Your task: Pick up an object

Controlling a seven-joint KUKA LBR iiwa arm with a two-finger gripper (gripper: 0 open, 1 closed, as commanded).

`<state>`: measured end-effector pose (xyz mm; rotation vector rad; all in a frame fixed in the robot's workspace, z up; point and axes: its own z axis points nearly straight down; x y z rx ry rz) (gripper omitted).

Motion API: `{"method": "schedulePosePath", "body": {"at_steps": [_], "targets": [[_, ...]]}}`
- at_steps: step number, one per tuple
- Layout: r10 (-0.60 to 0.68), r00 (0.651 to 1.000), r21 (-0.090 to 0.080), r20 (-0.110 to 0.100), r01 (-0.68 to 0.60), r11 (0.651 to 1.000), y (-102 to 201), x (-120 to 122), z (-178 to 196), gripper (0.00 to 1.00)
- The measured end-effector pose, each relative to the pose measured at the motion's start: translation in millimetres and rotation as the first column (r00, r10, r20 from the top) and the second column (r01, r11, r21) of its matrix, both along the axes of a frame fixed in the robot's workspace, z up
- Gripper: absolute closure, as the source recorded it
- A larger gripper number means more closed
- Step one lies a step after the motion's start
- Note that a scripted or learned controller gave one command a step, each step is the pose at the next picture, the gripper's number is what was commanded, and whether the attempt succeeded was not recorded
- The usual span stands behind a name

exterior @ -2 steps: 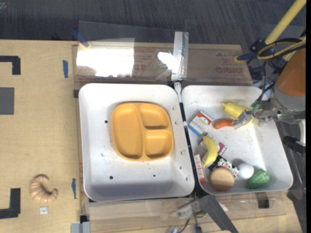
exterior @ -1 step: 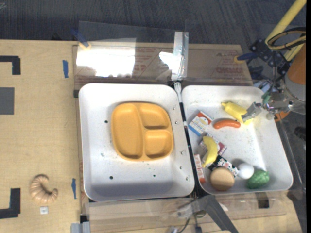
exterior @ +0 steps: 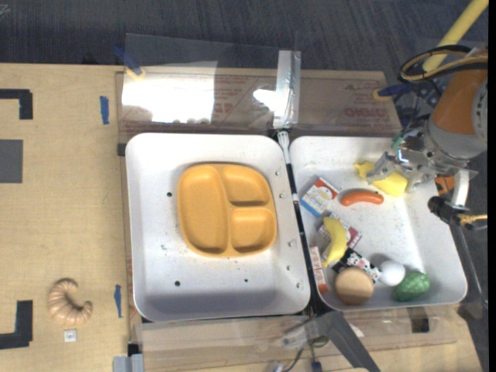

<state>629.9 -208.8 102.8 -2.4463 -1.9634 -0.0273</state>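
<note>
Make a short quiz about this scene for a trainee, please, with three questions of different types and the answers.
1. True or false: the orange tray lies in the left bin.
2. Multiple choice: which thing sits nearest the gripper? A) green toy B) yellow piece C) croissant
3. Fill in: the croissant rests on the ____, outside both bins.

Key
1. True. It has three compartments.
2. B. The yellow piece lies at the gripper, in the right bin, beside the hot dog.
3. Bench, at its near left corner.
</note>
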Motion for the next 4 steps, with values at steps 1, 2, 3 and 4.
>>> {"method": "schedulePosePath", "body": {"at_steps": [1, 2, 3, 4], "targets": [[0.581, 0.814, -0.017, -0.007, -0.581, 0.814, 27.2, -24.1, -15.6, 0.00], [0.580, 0.815, -0.026, -0.001, -0.580, 0.814, 26.4, -21.5, -2.2, 1.00], [0.687, 0.727, -0.016, -0.009, -0.687, 0.727, 25.6, -65.6, -9.9, 1.00], [0.581, 0.814, -0.024, -0.001, -0.581, 0.814, 69.2, -67.8, 121.3, 1.00]]}}
